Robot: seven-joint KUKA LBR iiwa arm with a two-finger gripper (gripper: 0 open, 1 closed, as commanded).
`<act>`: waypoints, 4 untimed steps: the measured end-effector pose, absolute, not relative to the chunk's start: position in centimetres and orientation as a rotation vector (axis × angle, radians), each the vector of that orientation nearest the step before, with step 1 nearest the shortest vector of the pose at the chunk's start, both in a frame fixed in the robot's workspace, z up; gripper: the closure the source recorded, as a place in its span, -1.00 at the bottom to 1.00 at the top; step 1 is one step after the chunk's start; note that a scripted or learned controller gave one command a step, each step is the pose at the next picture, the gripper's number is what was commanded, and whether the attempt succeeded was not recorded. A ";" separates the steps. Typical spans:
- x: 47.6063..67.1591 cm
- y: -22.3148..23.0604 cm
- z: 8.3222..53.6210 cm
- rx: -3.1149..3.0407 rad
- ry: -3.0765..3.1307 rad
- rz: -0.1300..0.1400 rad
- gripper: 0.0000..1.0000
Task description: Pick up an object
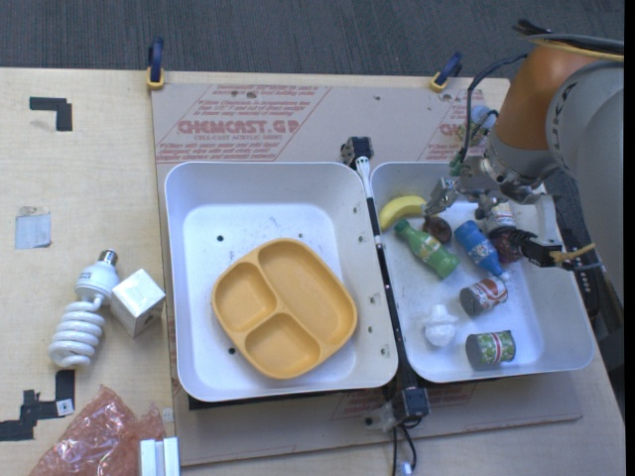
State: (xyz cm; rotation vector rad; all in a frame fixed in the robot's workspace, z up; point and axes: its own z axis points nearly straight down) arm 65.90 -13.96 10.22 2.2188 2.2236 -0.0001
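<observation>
Left bin point(189, 266) holds just the yellow tray point(285, 308); pickables sit in the right bin point(556, 350): banana point(402, 209), green bottle point(428, 249), blue bottle point(479, 247), two cans. Gripper point(474, 194) hovers over the bin's top end near the blue bottle, nothing held. You're at approach; can't tell how the fingers stand. Next: descend on one item, avoid neighbours

Yellow banana point(401, 209), green bottle point(428, 249), blue bottle point(480, 248), orange-yellow tray point(285, 307).

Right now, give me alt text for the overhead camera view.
The arm's hand hovers over the right bin, above a banana, bottles and cans. The left bin holds a yellow divided tray.
</observation>
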 end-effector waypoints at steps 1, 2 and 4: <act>65.9 -14.0 11.2 2.215 2.225 -0.001 1.00; 65.9 -14.0 11.2 2.215 2.225 -0.001 -1.00; 63.6 -16.3 9.3 2.221 2.224 0.005 -1.00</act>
